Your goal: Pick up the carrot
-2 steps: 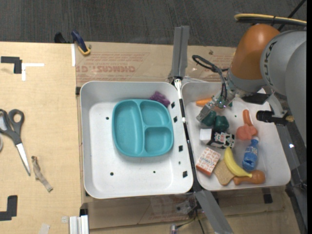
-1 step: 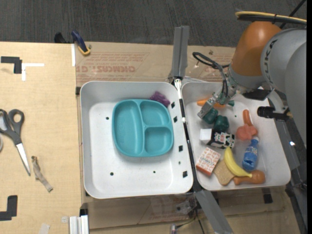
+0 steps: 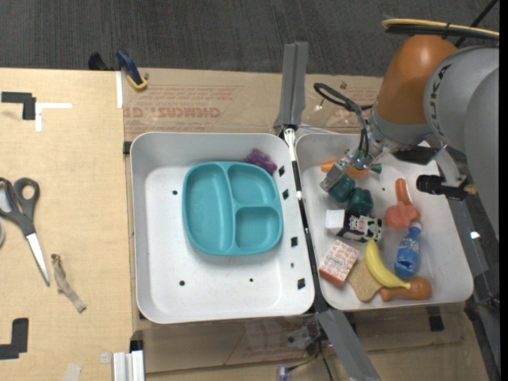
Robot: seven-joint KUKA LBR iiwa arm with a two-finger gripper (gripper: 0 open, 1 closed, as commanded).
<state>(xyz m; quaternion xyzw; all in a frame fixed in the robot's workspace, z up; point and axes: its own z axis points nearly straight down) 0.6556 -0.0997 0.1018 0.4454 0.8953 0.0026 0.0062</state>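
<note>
Two shallow white bins sit side by side. The left bin [image 3: 151,292] has wide bare floor around a teal divided plate [image 3: 233,208], and a small purple item [image 3: 260,159] lies at its far wall. The right bin [image 3: 460,288] is crowded. Along its near wall lie a bread slice [image 3: 363,284], a cracker box [image 3: 339,261], a banana [image 3: 382,266] and a blue bottle [image 3: 408,252]. Farther back are a cow-patterned piece [image 3: 362,226] and a dark green toy [image 3: 343,187]. The carrot [image 3: 328,166] seems to be the small orange stub in the far left corner. Its long axis looks roughly left to right, but it is partly hidden. The gripper [image 3: 351,167] hangs just beside it, and I cannot tell whether it is clenched or released.
</note>
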